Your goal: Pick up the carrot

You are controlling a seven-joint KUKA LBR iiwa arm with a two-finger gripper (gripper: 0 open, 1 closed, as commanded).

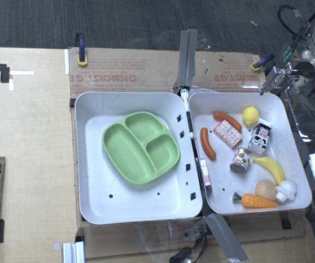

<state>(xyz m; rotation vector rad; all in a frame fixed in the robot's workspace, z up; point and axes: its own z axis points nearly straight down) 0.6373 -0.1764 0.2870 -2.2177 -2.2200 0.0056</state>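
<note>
The carrot (257, 201), orange with a small green top at its left end, lies along the near wall of the right bin (299, 147). It rests just in front of a tan egg-shaped piece (265, 189). The gripper (274, 81) hangs at the top right, over the right bin's far right corner and far from the carrot. Nothing is seen in it. The arm behind it is cut off by the frame's right edge.
The right bin also holds two red sausages (207, 143), a lemon (250, 115), a pink box (227, 133), a milk carton (259, 137), a small can (240, 160), a banana (271, 167) and a white mushroom (286, 189). A green divided plate (141, 147) lies in the left bin (91, 201).
</note>
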